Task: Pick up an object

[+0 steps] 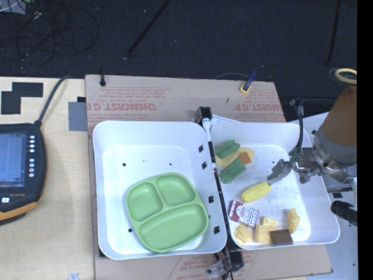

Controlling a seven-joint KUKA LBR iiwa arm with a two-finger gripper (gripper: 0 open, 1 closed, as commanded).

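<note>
Hovering at the right of the frame over the right bin, the hand sits just above the yellow corn cob; whether its fingers are apart or together I cannot tell. A good grasp, I judge, means straddling the cob across its narrow width, clear of the red-and-white packet.
</note>
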